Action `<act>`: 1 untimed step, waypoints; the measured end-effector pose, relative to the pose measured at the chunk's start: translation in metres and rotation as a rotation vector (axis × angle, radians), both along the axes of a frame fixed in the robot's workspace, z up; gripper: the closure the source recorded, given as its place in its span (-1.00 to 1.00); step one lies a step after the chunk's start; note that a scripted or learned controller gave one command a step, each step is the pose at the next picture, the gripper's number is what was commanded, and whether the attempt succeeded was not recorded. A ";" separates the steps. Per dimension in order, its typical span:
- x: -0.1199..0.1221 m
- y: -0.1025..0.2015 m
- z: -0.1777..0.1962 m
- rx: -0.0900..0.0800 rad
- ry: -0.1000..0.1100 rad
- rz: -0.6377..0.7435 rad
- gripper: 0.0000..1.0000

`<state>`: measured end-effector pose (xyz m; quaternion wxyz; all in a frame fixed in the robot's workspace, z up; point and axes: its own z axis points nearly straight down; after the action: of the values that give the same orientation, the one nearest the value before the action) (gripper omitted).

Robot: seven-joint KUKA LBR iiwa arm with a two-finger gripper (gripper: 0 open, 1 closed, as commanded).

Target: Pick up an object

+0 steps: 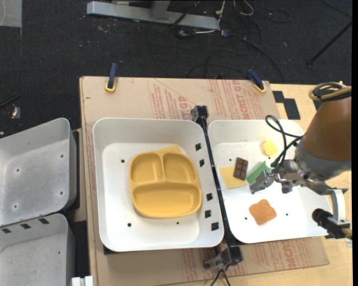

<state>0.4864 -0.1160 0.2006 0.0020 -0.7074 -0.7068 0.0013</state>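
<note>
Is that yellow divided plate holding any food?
Empty. All three compartments of the yellow divided plate show bare yellow bottoms; it lies flat in the left bin.

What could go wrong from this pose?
The tool sits by the green block, which lies close to the chocolate bar and cheese slice; closing may nudge or catch a neighbour. The block is angled, so it could slip out. A cable loops nearby and might snag.

- What sits in the left bin [106,167]?
- A yellow tray [165,185] with three sections.
- And behind that bin?
- Two clamps [111,78] on the cardboard [168,98]. Cables [235,11] lie farther back on the dark floor [45,56].
</note>
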 end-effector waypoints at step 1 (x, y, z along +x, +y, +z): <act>-0.001 -0.007 -0.061 0.000 0.002 -0.002 -1.00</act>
<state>0.4856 -0.1228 0.1393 0.0028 -0.7079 -0.7063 0.0018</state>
